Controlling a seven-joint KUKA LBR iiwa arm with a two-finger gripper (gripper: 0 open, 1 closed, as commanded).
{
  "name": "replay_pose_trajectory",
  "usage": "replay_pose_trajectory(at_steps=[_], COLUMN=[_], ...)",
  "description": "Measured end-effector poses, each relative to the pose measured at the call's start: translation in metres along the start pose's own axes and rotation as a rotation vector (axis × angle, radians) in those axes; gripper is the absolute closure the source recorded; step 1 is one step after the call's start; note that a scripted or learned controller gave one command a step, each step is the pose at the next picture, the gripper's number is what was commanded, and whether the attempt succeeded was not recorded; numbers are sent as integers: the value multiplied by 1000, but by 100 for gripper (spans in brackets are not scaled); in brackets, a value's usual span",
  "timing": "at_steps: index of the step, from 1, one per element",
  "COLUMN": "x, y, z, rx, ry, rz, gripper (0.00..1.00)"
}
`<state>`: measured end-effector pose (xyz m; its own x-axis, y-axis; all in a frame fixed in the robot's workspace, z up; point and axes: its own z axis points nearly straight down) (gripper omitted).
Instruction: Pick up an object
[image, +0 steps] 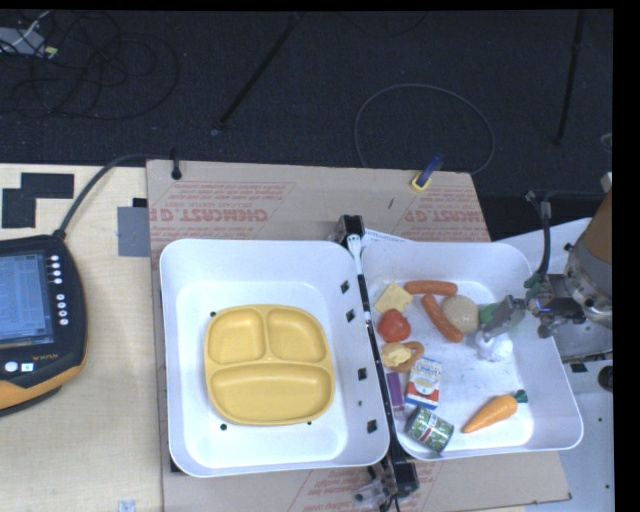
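The right bin (545, 425) holds several toy foods. Among them are a yellow cheese wedge (393, 298), two orange-red sausages (430, 288) (441, 318), a pale round potato (461, 313) and a red tomato (394, 325). There are also a yellow and red piece (402, 353), a small carton (424, 382), a green can (429, 430) and a carrot (492, 412). My gripper (497, 330) hangs low over the bin's right half, just right of the potato and above the carrot. Whether anything is in it is unclear.
The left bin (185, 300) holds a yellow divided plate (268, 362). A black divider (365, 330) runs between the bins. A tablet pendant (35, 315) lies at the far left. The arm's wrist (585, 285) and its cables overhang the right bin's right rim.
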<state>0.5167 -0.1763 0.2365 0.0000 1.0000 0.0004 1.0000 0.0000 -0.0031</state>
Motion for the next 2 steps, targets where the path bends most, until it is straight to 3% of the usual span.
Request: replay_pose_trajectory(at_steps=[1,2], x=[11,37], y=[74,96], z=[89,152], rx=[2,1], ry=[1,0], rz=[-2,-1], gripper=[0,0])
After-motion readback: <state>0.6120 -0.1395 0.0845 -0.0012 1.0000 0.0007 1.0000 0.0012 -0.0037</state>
